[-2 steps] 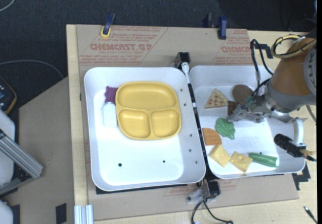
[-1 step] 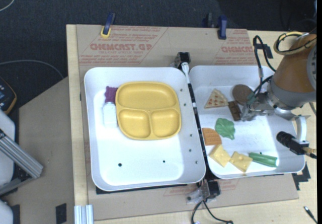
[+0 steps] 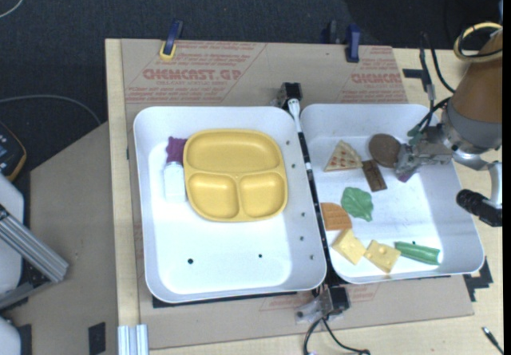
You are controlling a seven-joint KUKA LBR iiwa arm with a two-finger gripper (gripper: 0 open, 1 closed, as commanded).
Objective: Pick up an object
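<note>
Grey fingers hang low over the far right part of the right bin (image 3: 447, 118), and from where I stand I cannot tell whether the gripper (image 3: 406, 166) is spread or pressed together; nothing shows clearly between its tips. Just beside it, toward the middle of the bench, lies a brown disc (image 3: 383, 149), touching or nearly touching the fingers. A dark brown bar (image 3: 373, 175) sits a little past that, then a pizza slice (image 3: 343, 158). Nearer me from the gripper are a green leaf (image 3: 358, 203), an orange piece (image 3: 335, 217), two cheese blocks (image 3: 365, 250) and a green bean (image 3: 417, 252). Well apart, in the left bin (image 3: 231, 270), rests a yellow tray (image 3: 235, 173).

The disc looks the likeliest target. To do it well, I'd say the fingers should straddle it squarely, go right down to the floor of the bin, and close before any lift; the disc is flat and could slip out.
</note>
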